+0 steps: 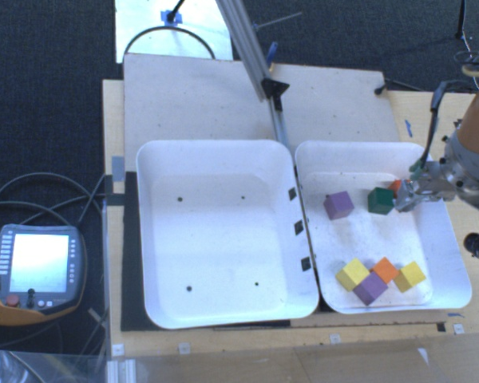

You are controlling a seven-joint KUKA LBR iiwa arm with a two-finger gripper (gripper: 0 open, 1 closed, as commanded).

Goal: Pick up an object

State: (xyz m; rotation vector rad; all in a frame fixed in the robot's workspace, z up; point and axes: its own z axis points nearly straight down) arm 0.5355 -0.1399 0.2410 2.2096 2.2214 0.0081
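1. From where I stand, the gripper (405, 199) is down inside the right bin (455, 254), at its far right side, right up against the green block (380, 201). A small orange piece (397, 186) sits tucked just behind the green block, next to the fingers.

2. I cannot tell whether the fingers are open or closed; they blur together with the wrist hardware, and I see no block clearly between them.

3. The likely target is the green block, lying on the bin floor near the back. The purple block (338, 205) sits just to its left, apart from it.

4. To do this grasp well, I'd say the fingers need to straddle the green block squarely across two flat faces, low enough to catch its sides. A corner-on closure would probably squirt it away.

5. The orange piece is the nuisance: it is so close that a finger could land on it, or trap both together.

6. Nearer the front of that bin is a cluster: a yellow block (353, 274), a second purple block (370, 288), an orange block (385, 270) and another yellow block (410, 276), touching or nearly so.

7. The left bin (156, 214) is beside it.

8. The teach pendant (33, 274) on the floor has a lit screen, too washed out to read. I can make out no brand, label or writing anywhere.
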